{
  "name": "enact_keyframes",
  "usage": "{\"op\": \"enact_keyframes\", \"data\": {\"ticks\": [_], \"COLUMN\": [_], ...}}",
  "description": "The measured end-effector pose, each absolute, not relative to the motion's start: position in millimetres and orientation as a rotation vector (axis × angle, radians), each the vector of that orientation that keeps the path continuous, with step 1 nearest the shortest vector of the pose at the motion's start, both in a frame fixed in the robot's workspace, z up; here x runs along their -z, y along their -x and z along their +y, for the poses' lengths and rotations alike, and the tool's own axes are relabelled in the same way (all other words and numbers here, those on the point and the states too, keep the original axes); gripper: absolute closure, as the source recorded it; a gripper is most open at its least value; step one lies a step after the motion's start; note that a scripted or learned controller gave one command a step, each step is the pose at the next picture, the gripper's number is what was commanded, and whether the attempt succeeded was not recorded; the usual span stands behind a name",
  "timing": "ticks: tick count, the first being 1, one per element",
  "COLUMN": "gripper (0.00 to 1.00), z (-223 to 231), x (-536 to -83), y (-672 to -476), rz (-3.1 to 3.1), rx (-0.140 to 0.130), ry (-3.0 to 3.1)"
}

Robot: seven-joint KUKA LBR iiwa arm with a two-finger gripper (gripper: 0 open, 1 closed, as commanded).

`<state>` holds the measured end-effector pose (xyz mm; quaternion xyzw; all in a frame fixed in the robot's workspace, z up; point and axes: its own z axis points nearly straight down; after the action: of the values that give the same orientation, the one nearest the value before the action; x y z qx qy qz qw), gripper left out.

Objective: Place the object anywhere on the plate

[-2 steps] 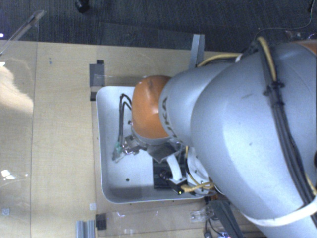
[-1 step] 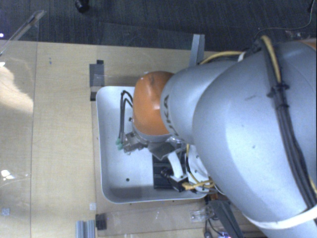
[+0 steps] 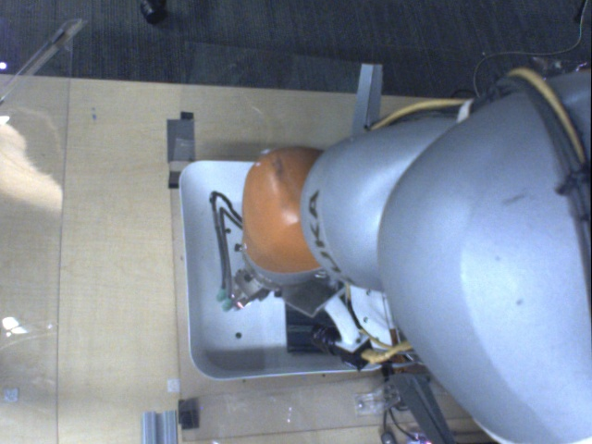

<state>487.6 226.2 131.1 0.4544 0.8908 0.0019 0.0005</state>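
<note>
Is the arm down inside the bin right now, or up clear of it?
Cannot tell for sure. The arm hangs over the white bin, its orange band covering the middle, so its height above the floor is hidden.

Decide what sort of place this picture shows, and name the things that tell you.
Probably a robotics lab or test cell: a large grey robot arm with an orange band reaches over a shallow white bin on a pale wooden bench, with cables trailing.

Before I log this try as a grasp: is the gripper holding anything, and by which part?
Cannot be told: the arm hides the gripper's tip over the white bin.
</note>
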Motion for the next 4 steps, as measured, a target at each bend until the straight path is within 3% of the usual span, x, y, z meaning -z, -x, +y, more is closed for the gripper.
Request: {"op": "enact_keyframes", "data": {"ticks": [1,2,3,4], "gripper": [1.00,1.00,1.00,1.00], "z": [187.3,236.7,236.6,236.0], "x": [-150.7,-93.3,-92.5,-178.8], "y": [-487.9,-490.0,-532.8,-515.8], "rz": [3.027,2.974,3.106,3.117], "rx": [-0.007,-0.017,-0.016,-0.007], "ry": [-0.826,-0.981,-0.361,0.330]}}
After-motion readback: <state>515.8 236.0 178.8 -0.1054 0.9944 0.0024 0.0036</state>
